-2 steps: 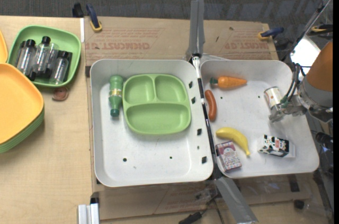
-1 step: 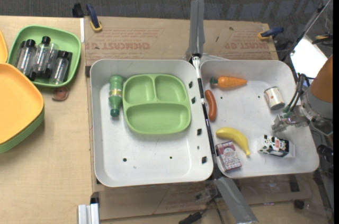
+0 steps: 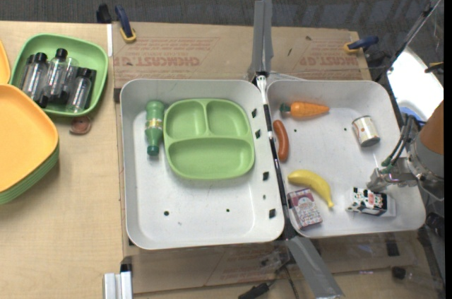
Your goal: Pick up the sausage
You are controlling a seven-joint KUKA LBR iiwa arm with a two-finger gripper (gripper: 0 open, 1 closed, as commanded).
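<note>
White right bin (image 3: 339,94) holds sausage (image 3: 282,139) between carrot (image 3: 305,109) and banana (image 3: 313,185).

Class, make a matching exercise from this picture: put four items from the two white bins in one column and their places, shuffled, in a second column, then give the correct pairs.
Items:
1. sausage
2. carrot
3. green bottle
4. banana

Places:
A. left bin, left of the green plate
B. right bin, far edge
C. right bin, below the sausage
D. right bin, along the left wall

Pairs: 1-D, 2-B, 3-A, 4-C
</note>
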